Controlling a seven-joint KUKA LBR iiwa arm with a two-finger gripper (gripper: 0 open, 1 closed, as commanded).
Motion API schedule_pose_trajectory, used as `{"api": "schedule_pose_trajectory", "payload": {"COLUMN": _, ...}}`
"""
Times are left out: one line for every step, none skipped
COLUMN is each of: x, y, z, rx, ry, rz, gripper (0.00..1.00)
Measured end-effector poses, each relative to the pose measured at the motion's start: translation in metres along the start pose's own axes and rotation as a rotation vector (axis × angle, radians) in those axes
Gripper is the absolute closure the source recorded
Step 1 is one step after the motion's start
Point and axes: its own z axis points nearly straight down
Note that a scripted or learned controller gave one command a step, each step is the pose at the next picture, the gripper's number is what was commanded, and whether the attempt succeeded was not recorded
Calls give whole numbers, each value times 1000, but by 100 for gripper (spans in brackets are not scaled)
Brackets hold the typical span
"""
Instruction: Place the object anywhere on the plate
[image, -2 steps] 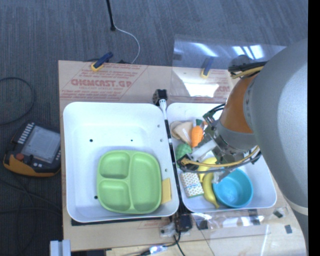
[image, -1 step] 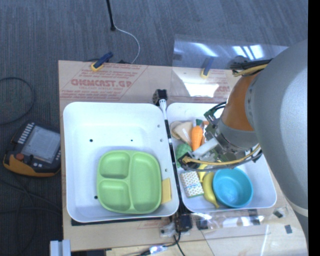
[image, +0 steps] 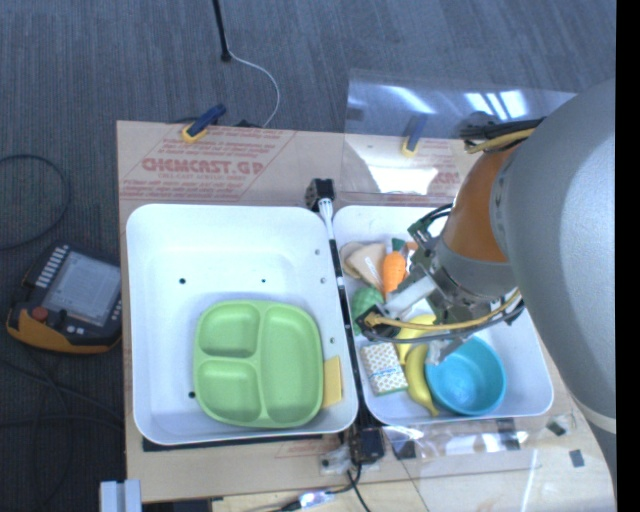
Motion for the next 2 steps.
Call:
{"api": "schedule_pose_trajectory", "payload": {"x": 0, "y": 0, "z": 0, "rx": 0, "ry": 0, "rz": 0, "gripper": 0}}
{"api": "schedule_pose_trajectory", "payload": {"x": 0, "y": 0, "z": 0, "rx": 0, "ry": 0, "rz": 0, "gripper": 0}}
